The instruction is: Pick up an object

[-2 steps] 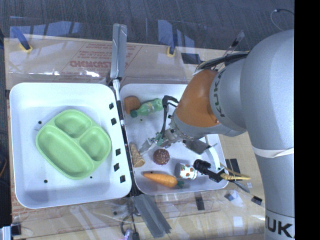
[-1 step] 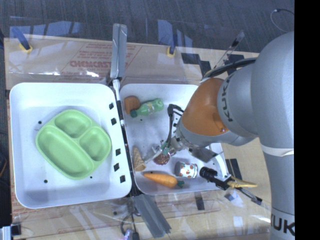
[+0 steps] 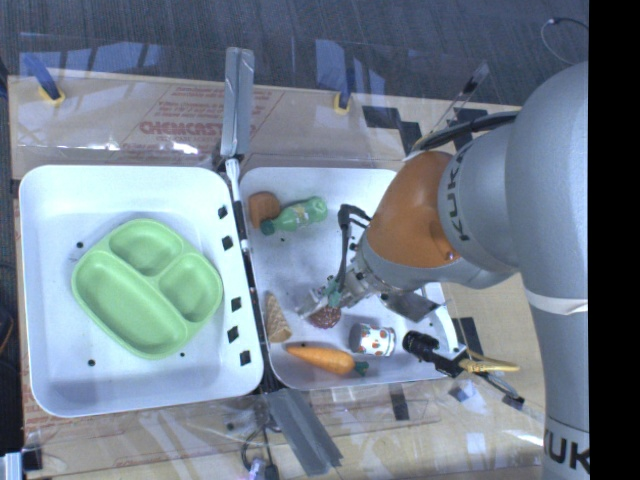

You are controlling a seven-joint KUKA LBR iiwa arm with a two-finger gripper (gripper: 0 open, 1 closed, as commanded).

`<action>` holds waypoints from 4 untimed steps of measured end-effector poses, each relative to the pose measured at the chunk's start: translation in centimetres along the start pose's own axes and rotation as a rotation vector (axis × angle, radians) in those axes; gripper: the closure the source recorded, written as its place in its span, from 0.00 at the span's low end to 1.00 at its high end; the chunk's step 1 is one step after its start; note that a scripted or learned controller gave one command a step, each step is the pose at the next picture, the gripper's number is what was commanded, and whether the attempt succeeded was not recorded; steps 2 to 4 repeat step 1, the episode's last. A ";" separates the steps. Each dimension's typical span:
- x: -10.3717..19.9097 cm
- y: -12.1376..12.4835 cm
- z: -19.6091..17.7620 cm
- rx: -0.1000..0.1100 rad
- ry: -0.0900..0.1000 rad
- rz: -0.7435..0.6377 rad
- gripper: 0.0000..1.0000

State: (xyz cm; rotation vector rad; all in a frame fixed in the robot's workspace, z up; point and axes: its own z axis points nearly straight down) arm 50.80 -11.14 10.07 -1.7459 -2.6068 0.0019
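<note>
hovering gripper (image 3: 333,296) by small reddish-brown obj (image 3: 325,317); rt bin (image 3: 300,183)

Readable marks on the robot

The arm (image 3: 540,208) is showing "KUKA" letters near the orange band, and "KU" is appearing again at its base.

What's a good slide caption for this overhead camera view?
KUKA arm's claw lowered into the right bin among a carrot, green bottle and other toys; green divided plate in left bin.
</note>
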 end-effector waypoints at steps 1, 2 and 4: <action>3.6 5.1 -9.1 -0.001 -0.001 0.358 1.00; 3.6 5.1 -9.1 -0.001 -0.001 0.358 1.00; 3.6 5.1 -9.1 -0.001 -0.001 0.358 1.00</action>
